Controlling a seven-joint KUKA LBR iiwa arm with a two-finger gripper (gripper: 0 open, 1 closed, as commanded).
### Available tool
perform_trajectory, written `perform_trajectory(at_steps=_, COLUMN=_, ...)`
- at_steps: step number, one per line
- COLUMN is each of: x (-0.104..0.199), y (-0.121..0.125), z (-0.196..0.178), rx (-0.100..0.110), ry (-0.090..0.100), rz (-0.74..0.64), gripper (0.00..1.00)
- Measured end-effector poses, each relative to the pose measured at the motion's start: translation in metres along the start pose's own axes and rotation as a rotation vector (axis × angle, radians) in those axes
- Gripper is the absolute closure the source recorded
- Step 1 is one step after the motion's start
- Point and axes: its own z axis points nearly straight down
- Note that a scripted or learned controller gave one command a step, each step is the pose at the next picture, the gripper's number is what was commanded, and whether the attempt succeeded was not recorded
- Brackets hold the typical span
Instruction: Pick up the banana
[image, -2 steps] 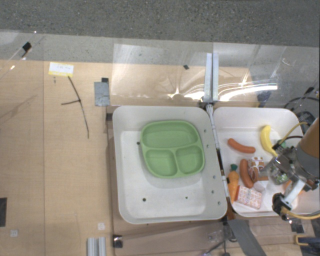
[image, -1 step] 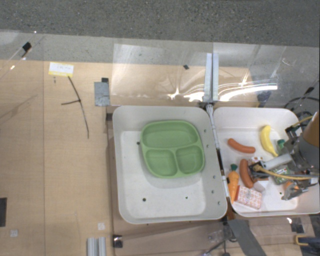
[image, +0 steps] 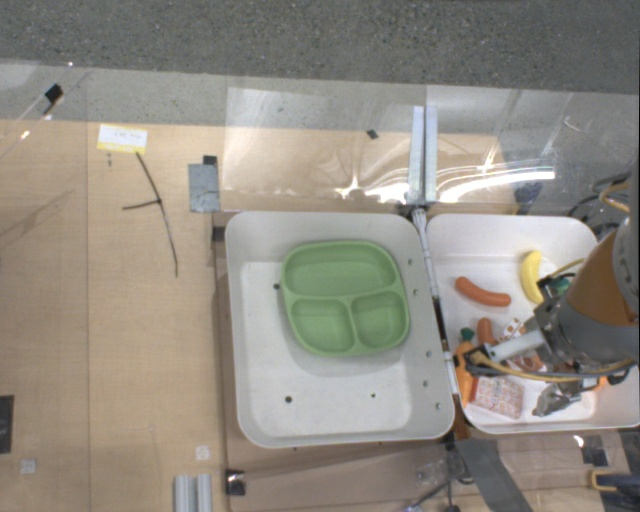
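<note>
Banana in right bin; tool nearer front, apart from it

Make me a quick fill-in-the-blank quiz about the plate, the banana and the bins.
The plate is coloured ___.
The plate is divided into ___ compartments.
The bin holding the banana is on the view's ___.
Missing words: green; three; right.
</note>
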Motion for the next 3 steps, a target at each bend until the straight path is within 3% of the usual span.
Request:
perform_trajectory(at_steps=1, x=0.096, y=0.011, z=-0.081, rx=-0.002, ry=0.003, rz=-0.013, gripper=0.0)
perform_trajectory(at_steps=2, x=0.138, y=0.099, z=-0.064, rx=-0.003, ry=0.001, rz=-0.003, gripper=0.0)
perform_trajectory(at_steps=3, x=0.106, y=0.171, z=-0.072, rx=-0.004, ry=0.002, rz=-0.03, gripper=0.0)
